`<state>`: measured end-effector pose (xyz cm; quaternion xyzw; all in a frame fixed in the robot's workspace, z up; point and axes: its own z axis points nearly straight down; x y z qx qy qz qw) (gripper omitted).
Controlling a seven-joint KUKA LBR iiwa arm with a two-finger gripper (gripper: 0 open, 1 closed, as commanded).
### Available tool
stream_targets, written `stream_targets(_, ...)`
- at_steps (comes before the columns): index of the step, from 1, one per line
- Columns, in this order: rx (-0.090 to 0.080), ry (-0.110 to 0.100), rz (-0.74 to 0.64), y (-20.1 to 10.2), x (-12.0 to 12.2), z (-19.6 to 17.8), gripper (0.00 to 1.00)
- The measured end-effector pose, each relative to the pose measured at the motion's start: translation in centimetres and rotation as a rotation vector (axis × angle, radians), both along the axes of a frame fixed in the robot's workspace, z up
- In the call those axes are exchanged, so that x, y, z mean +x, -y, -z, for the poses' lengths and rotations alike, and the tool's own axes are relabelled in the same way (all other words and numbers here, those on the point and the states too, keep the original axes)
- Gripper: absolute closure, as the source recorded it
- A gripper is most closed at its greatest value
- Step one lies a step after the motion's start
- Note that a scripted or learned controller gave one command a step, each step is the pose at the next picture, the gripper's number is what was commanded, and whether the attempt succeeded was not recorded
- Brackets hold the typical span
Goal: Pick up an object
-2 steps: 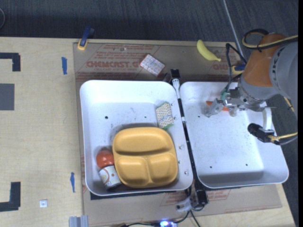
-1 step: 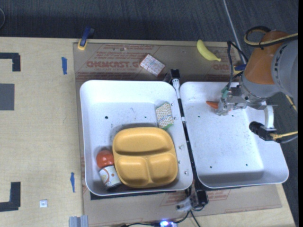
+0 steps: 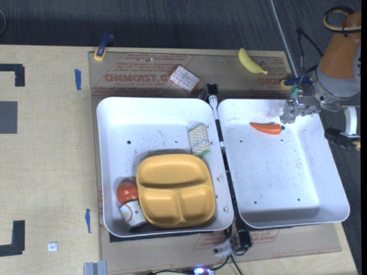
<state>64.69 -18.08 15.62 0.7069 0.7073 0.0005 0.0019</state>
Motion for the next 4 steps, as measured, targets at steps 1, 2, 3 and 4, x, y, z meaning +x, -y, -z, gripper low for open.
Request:
stream_targets(1,0.000,-0.001,0.000,0.0,0.0,0.1,0.00)
stream_targets(2,0.003,-0.001,-0.002,-8.0,0.4,7.0,0.00)
stream_targets(3,0.001,0.002,-0.003,-7.9,0.5,5.9,1.00)
stream_targets(4,0.001,0.000,0.001,-7.7,-3.2,-4.6,1.00)
